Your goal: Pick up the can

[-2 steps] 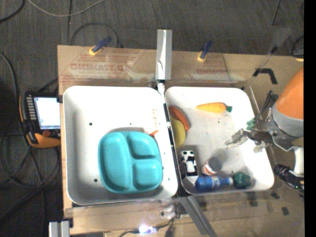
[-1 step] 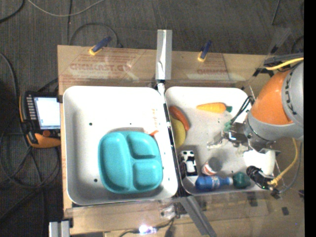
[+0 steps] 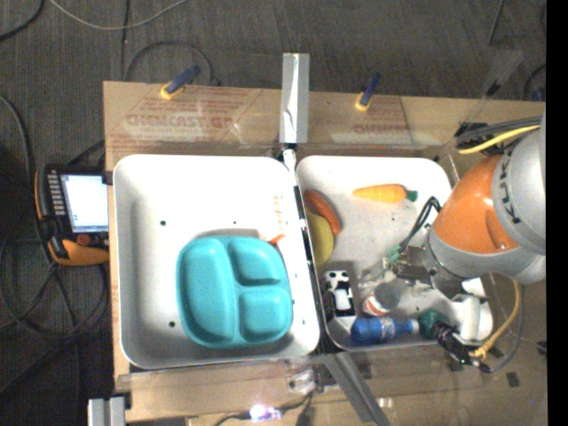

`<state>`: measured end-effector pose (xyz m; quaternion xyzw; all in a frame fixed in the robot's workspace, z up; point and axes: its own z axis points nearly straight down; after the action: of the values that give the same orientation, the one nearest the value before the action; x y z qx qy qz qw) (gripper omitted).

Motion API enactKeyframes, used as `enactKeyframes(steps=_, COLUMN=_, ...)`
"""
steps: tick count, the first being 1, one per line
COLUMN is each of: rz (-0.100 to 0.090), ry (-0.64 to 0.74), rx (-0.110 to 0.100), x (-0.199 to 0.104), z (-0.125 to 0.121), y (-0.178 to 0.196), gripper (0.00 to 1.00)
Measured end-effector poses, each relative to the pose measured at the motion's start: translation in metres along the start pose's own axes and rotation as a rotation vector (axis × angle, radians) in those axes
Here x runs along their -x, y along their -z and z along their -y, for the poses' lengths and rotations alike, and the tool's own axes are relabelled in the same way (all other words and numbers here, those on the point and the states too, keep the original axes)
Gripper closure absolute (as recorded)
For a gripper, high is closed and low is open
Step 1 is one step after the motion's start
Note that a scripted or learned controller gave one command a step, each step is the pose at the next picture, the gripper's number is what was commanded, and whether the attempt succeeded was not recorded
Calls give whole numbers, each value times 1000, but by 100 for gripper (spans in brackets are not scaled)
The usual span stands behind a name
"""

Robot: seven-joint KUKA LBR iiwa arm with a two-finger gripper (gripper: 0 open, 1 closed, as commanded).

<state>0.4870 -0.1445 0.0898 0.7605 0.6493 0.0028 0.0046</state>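
Note:
A blue can [image 3: 380,329] lies on its side along the front wall of the right bin [image 3: 373,171]. My gripper [image 3: 390,280] hangs low over the middle of that bin, just above and behind the can. Its grey body runs up to the right into the orange wrist band [image 3: 470,216]. A small red and white thing [image 3: 377,307] lies between the gripper and the can. The arm's own body hides the gripper's tip.
The right bin also holds a carrot [image 3: 383,193] at the back, a yellow and orange fruit pair [image 3: 319,224] by the left wall, a black and white block [image 3: 337,293] and a teal item [image 3: 432,320]. The left bin [image 3: 151,193] holds a teal divided plate [image 3: 235,289].

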Motion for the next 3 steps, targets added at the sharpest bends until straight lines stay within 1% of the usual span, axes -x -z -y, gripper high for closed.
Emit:
enactKeyframes(steps=1, rz=0, ry=368, rx=-13, x=40, z=-19, y=60, gripper=0)
enactKeyframes(steps=2, rz=5, ry=339, rx=8, x=19, z=-5, y=1, gripper=0)
enactKeyframes(steps=3, rz=-11, ry=371, rx=2, x=66, z=-14, y=1, gripper=0)
